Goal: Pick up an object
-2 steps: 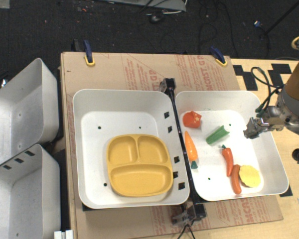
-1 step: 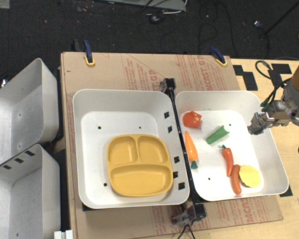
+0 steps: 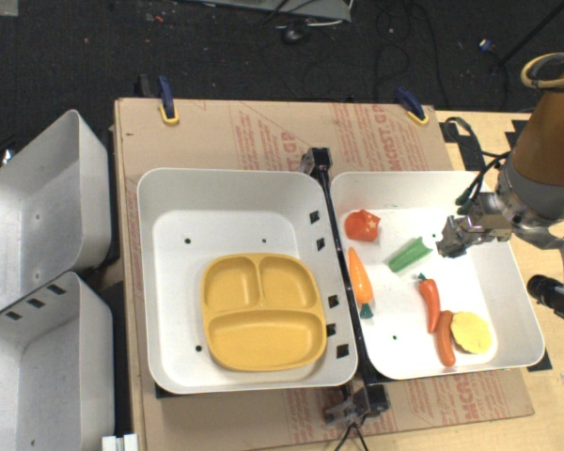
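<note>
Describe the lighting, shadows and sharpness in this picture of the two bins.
Camera view: even, soft light overhead; the white bins read bright without blown glare. The yellow tray and green block cast only faint, short shadows. The floor beyond the bench falls dark. The gripper looks slightly soft at its edges, while the carrot and red pepper stay fairly sharp.
</note>
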Robot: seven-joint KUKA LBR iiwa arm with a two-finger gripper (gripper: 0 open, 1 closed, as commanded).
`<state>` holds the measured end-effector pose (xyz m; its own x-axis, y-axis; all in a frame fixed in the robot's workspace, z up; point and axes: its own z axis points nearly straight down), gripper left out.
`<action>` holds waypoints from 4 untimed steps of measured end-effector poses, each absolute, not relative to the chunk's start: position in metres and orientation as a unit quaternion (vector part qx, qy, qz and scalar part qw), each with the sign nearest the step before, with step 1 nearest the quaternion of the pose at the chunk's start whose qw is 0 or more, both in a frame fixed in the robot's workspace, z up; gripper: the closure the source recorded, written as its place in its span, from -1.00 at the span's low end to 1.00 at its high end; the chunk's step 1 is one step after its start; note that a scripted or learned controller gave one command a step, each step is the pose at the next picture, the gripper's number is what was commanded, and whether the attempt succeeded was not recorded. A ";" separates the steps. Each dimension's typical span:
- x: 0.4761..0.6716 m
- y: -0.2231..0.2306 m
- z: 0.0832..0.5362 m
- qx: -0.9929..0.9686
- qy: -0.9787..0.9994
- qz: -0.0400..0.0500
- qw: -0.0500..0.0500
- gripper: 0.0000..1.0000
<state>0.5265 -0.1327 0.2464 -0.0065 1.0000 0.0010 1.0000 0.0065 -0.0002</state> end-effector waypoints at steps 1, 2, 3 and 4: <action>0.515 -0.081 0.252 -0.704 -0.710 0.000 0.001 1.00; 0.513 -0.029 0.237 -0.705 -0.710 0.000 0.001 1.00; 0.507 0.025 0.224 -0.704 -0.710 0.000 0.001 1.00; 0.501 0.077 0.217 -0.704 -0.710 0.000 0.001 1.00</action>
